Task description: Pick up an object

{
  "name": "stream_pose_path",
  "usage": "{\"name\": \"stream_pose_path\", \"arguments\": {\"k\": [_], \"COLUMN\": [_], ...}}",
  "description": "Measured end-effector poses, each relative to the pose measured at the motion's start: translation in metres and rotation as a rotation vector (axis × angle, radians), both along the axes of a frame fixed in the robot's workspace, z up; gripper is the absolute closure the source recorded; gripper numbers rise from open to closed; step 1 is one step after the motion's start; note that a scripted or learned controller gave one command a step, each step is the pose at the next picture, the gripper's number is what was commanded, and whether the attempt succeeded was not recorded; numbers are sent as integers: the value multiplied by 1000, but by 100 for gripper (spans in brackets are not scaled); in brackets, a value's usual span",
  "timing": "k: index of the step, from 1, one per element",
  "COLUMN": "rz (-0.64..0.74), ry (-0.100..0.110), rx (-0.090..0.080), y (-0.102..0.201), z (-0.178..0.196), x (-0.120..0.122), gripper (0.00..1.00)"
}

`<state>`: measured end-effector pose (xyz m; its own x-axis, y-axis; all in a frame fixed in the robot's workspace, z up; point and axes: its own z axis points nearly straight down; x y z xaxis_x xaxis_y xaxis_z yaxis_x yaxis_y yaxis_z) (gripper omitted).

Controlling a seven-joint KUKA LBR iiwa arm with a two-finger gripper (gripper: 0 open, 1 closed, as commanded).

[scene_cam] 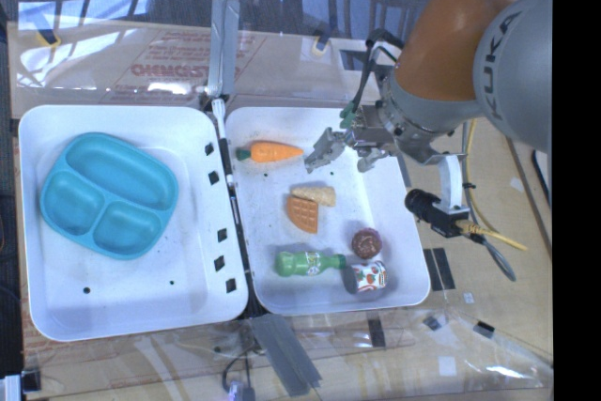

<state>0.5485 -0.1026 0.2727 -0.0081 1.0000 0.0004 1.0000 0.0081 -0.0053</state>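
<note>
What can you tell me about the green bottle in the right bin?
The green bottle looks like a small plastic toy, bright green with a pale label band around its middle and a narrower neck. It lies on its side on the floor of the right bin, near the front wall, with the neck pointing toward a small red and white can that sits against or very close to its tip. An orange waffle-like piece lies just behind it, apart. The gripper is well away, near the carrot.
</note>
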Motion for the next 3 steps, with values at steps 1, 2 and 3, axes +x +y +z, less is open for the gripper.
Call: {"name": "stream_pose_path", "arguments": {"k": [1, 2, 3], "rz": [-90, -85, -85], "ry": [1, 3, 2], "rx": [1, 1, 1], "y": [-24, -24, -24], "z": [-175, -166, -166], "x": [-19, -19, -19], "gripper": [0, 100, 0]}}
